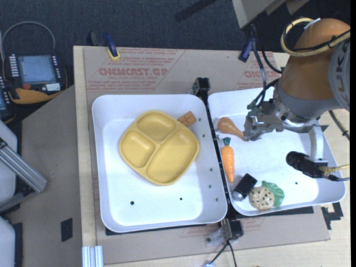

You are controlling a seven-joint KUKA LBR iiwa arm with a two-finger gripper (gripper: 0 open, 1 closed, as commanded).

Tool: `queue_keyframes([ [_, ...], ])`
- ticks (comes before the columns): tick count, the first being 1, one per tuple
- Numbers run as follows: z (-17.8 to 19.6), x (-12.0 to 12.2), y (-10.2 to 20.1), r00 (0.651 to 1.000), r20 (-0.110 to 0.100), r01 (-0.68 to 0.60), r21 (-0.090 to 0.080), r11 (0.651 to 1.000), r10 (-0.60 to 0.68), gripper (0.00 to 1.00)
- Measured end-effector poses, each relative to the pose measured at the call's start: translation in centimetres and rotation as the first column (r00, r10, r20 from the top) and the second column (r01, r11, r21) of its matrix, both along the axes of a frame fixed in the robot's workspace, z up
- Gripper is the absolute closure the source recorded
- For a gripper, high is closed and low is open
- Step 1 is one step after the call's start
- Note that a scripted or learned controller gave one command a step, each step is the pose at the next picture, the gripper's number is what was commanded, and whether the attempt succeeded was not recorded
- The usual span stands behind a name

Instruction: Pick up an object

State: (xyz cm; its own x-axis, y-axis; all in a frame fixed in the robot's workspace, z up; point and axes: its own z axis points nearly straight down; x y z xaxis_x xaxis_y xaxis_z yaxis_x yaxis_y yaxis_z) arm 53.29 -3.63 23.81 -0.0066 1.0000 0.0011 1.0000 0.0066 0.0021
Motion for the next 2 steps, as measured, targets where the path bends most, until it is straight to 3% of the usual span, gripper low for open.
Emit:
queue_keyframes([
  [1,-0.8,-0.5,5.2,1.000,-0.006,0.000,0.001,1.000,0.000,1.00],
  [2,-2.1,0.7,11.0,1.000,-0.002,0.000,0.000,1.000,0.000,1.00],
])
